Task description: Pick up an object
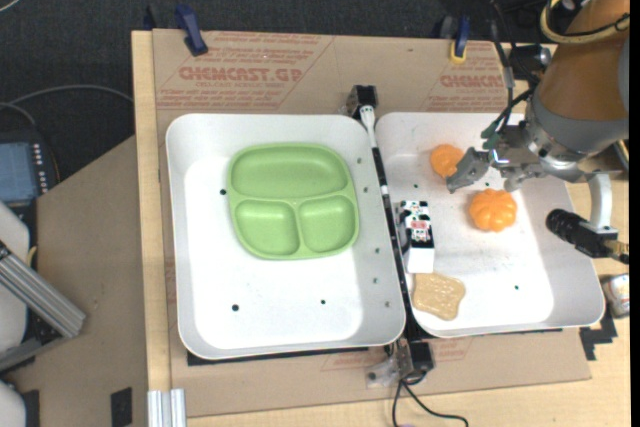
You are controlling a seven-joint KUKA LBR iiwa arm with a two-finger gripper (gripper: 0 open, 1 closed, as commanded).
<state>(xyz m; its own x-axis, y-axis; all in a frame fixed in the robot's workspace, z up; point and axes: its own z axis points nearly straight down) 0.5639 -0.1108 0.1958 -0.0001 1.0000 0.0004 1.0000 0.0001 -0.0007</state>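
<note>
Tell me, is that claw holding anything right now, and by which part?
Nothing is held. The gripper hangs open above the right bin, between the small orange ball and the orange pumpkin.

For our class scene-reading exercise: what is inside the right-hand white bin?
The right bin holds a small orange ball, an orange pumpkin-shaped toy, a black-and-white carton and a tan cracker-like piece. The gripper covers part of the floor, hiding anything beneath.

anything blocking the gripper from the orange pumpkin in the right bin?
Nothing visible. The gripper hovers just above and left of the orange pumpkin, with bare bin floor around it. The smaller orange piece sits off to the left, clear of the path.
</note>
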